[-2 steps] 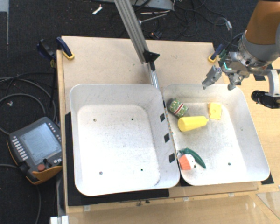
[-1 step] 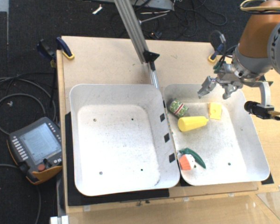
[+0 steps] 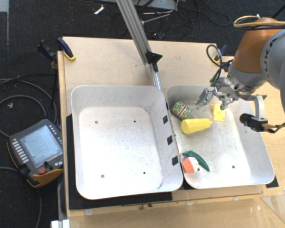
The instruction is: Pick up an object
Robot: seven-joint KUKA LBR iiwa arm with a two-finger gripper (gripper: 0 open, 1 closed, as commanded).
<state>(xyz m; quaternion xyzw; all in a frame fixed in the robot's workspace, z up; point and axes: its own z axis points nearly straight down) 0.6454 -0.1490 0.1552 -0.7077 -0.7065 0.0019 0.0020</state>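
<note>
Hovering with jaws spread and seemingly empty, the gripper (image 3: 213, 99) should drop squarely over the small yellow block (image 3: 219, 114) just beside it in the right bin (image 3: 256, 167) before closing.

You've got bright, even overhead light here; the white bins (image 3: 118, 99) look a bit washed out, shadows soft, focus slightly mushy throughout.
</note>
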